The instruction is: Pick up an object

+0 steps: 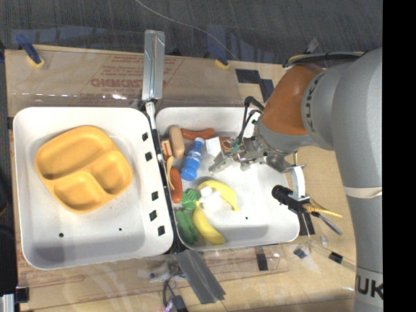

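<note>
- The gripper (229,160) reaches into the right bin (273,225) from the right, low over its upper middle; whether it is wide, narrow or holding anything I cannot tell, since the metal parts blur together there.
- Just left of it a blue bottle (192,161) lies tilted, its white cap toward the top.
- Above the bottle a red sausage (197,134) lies along the bin's far wall, with a tan bread stick (176,142) beside it near the divider.
- Below the gripper a banana (220,192) curves around a small white piece (212,202); a second banana (207,227) lies near the front wall.
- Green items (187,208) sit against the divider, left of the bananas.
- The left bin (39,252) holds a yellow tray (83,168) with compartments.
- Both bins rest on the bench (325,265).
</note>
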